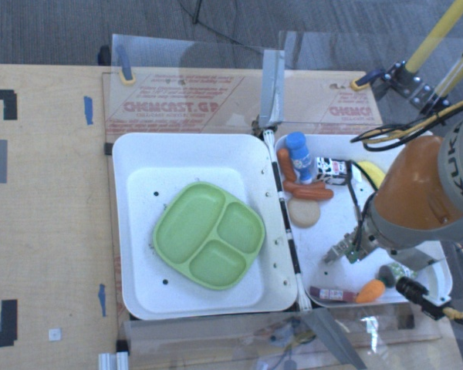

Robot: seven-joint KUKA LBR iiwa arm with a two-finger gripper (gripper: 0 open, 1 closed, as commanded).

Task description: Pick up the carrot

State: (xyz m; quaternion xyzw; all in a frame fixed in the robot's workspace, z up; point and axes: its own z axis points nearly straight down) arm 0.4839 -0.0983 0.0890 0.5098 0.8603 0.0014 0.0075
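- Pincer [341, 253]: one, lower right of frame; fingers' state cannot be told.
- One small orange carrot [370, 290] lies just below-right of it, in the right shallow white bin [336, 272].
- One light-green three-compartment plastic plate [209, 235] in the left white bin [131, 206].
- One blue bottle [298, 157], upper right bin.

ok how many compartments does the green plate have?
3. The green plate in the left bin has one long compartment on its left side, one at its right, and one at its near edge. None is covered.
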